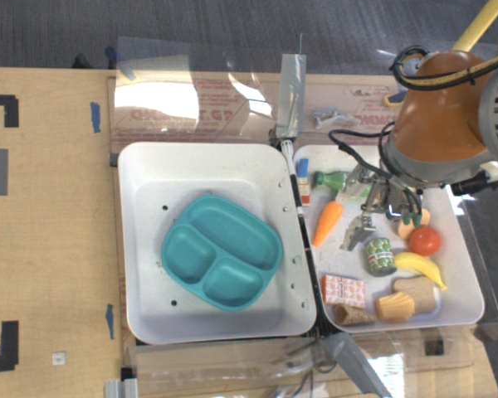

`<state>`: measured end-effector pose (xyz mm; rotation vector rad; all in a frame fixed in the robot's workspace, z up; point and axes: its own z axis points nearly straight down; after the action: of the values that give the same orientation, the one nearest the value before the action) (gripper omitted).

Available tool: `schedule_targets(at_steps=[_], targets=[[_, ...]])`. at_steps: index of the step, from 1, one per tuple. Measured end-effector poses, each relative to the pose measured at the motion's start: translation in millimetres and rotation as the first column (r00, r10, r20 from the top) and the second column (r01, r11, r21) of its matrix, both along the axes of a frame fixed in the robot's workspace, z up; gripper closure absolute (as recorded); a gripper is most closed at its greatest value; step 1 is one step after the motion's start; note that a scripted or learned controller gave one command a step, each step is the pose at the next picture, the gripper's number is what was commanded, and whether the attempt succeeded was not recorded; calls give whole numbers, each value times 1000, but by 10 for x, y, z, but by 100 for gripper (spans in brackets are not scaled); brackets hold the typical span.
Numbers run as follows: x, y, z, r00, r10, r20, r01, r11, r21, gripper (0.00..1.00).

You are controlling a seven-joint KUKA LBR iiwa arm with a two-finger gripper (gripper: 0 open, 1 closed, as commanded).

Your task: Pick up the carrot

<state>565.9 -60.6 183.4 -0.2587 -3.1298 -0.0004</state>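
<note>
Your carrot (328,221) near right bin's (469,301) left edge, your gripper (363,226) just beside it, fingers spread, pinching nothing, teal plate (222,251) in left bin (141,305).

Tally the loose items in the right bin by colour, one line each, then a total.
Orange: 1, the carrot
Red: 1, tomato
Yellow: 1, banana
Green: 2, can and a piece near the top
Tan: 2, bread and wedge
Red-and-white: 1, packet
Total: 8
</note>
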Motion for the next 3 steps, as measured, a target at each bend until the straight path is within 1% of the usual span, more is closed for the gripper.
schedule_targets(at_steps=[1,2,3], targets=[[202,381,-2,991,133,5,-133,991,1,0],[151,414,1,935,355,2,-355,935,1,0],[-115,162,1,919,393,1,-393,919,1,0]])
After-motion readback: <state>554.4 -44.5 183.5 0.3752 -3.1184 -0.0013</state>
